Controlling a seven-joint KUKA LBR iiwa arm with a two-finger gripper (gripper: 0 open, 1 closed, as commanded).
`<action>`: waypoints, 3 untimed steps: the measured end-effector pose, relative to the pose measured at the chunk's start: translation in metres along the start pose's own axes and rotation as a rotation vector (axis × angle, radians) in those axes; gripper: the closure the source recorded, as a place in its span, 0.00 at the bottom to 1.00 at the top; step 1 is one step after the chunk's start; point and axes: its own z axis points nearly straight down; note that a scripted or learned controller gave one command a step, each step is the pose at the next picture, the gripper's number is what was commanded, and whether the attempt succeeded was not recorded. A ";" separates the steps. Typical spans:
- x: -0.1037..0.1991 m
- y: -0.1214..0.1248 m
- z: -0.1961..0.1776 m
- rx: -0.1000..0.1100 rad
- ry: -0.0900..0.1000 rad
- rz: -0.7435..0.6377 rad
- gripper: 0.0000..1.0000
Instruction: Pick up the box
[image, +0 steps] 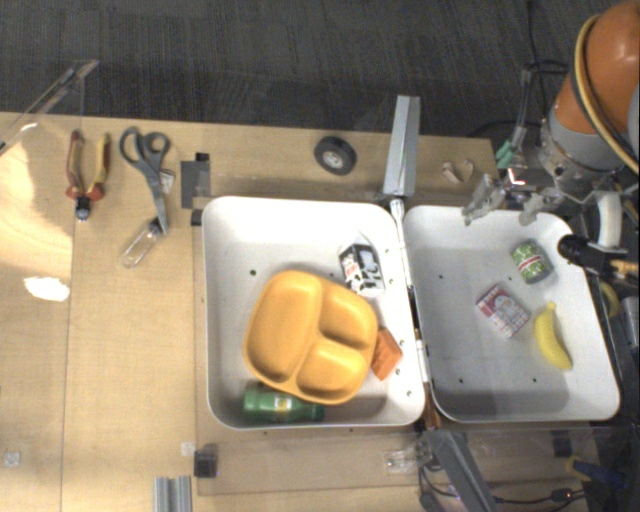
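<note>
My tool (507, 197) hangs over the far edge of the right bin (600, 400), near its back left corner. Its two fingers are spread apart with nothing between them. Above it, my grey wrist and the orange band rise toward the upper right corner of the view.

Inside the right bin, the box (502, 309), small and flat with a reddish printed face, lies near the middle, well apart from my tool. A small green can (532, 261) sits further back, and a banana (552, 337) lies just beside the box on its right.

In the left bin (225, 300), a large yellow divided tray (310, 335) lies upside down, with a green bottle (280, 404) partly under its near edge, an orange block (386, 354) against its right side, and a black-and-white packet (361, 268) behind it.

On the desk (100, 380) beyond, scissors (150, 165), red-handled pliers (86, 170) and a roll of tape (335, 154) lie to the left.
</note>
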 end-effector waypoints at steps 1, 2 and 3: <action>-0.040 -0.023 0.072 -0.001 -0.001 -0.038 0.00; -0.062 -0.051 0.184 -0.009 -0.003 -0.120 0.00; -0.030 -0.097 0.183 -0.012 -0.003 -0.108 0.00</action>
